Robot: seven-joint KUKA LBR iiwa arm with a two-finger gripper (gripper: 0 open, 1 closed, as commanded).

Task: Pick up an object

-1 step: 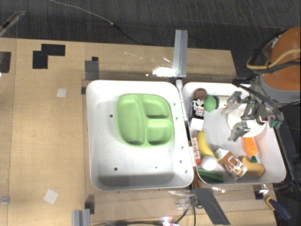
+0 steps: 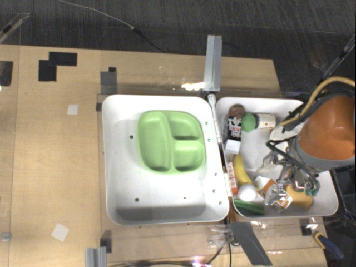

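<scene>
At the near edge of the right bin [image 2: 331,207] lies a dark green cucumber-like piece [image 2: 248,207], with a white egg-shaped object [image 2: 246,193] touching it just beyond. To their right sits a cluster of small items: an orange-and-white packet [image 2: 266,186] and a yellow-brown object [image 2: 301,199] near the bin's near right corner.

The gripper [image 2: 290,178] hangs low over this cluster, its metal linkage and dark cables crowding the spot. Whether it is spread or pressed together cannot be told from this angle, and nothing is seen pinched in it. The arm [image 2: 329,129] comes in from the right, its wide orange band looming over the right side of the bin and the wrist pointing steeply down toward the near half of the bin.

A yellow banana [image 2: 241,170] lies left of the gripper, running near to far along the bin's left wall. Farther back stand a black-and-white carton [image 2: 233,128], a green ball-like object [image 2: 248,121] beside it, a white container [image 2: 266,120] to the right of that, and a dark brown round thing [image 2: 236,110] at the far left corner.

The left bin [image 2: 119,204] holds a light green divided tray [image 2: 169,141] set toward its far middle. Both bins rest side by side on the tan wooden surface [image 2: 50,166].
</scene>
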